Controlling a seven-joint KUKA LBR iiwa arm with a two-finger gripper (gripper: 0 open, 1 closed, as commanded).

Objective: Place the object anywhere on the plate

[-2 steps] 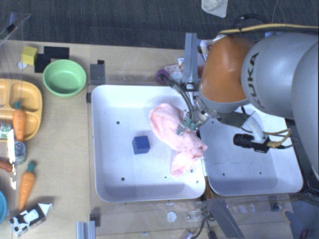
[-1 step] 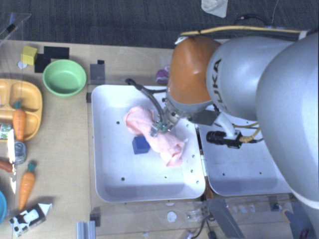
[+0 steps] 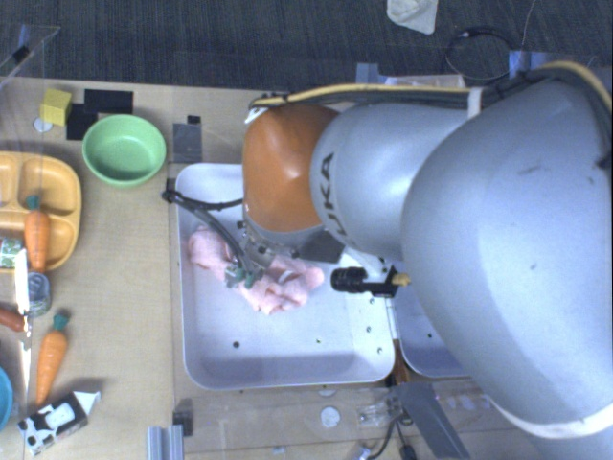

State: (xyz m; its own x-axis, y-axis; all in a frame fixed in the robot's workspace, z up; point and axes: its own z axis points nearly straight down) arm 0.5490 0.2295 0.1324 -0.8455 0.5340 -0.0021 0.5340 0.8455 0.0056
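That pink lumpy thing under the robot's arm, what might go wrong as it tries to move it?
1. The gripper sits at the edge of the pink soft object, so a grab could slip off.
2. The yellow divided plate lies outside the white bin, across its wall; the object might drop on the way.

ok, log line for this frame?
arm: over left bin | end effector: at pink object | grasp: unclear | plate: unidentified

Arm (image 3: 460, 218) hides most of right bin (image 3: 426, 353) + back of left bin (image 3: 278, 362) from you | jaws tucked under wrist, state unreadable | pink object (image 3: 278, 290) partly covered, type unclear | yellow tray (image 3: 53, 195), blue item (image 3: 3, 401) cut by left edge.
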